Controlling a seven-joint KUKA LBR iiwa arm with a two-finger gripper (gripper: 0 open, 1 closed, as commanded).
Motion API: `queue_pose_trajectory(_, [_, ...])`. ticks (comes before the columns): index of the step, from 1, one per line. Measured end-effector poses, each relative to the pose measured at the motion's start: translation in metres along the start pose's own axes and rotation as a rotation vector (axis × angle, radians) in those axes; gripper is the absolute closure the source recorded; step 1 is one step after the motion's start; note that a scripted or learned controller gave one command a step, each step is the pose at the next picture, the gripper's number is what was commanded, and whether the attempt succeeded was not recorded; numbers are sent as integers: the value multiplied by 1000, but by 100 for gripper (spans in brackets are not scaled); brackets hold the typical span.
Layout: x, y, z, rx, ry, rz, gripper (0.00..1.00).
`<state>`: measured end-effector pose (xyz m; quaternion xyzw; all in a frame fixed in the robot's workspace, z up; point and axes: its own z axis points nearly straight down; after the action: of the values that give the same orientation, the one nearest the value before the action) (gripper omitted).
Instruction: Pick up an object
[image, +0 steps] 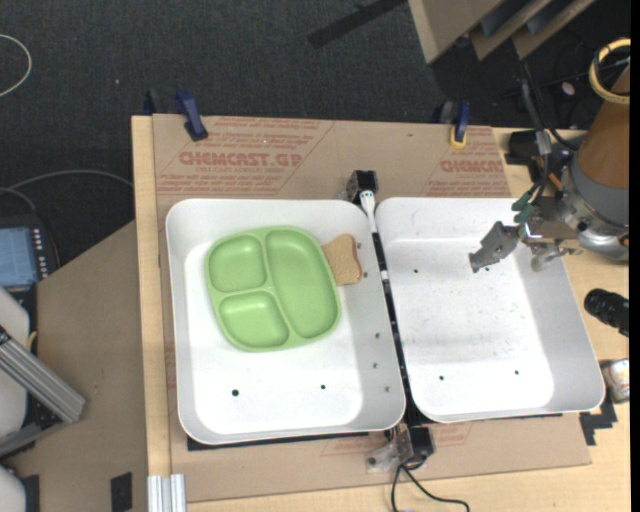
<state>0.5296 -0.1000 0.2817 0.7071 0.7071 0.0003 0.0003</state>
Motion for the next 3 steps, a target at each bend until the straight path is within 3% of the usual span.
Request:
queue_pose_trajectory(1, [38,-51,-154,-18,0,-6,0])
queue_pose_trajectory(2, [109,-50,-261,-16,2,-10,0])
queue_pose_trajectory(3, [105,-49,-265,-5,0,-1,100])
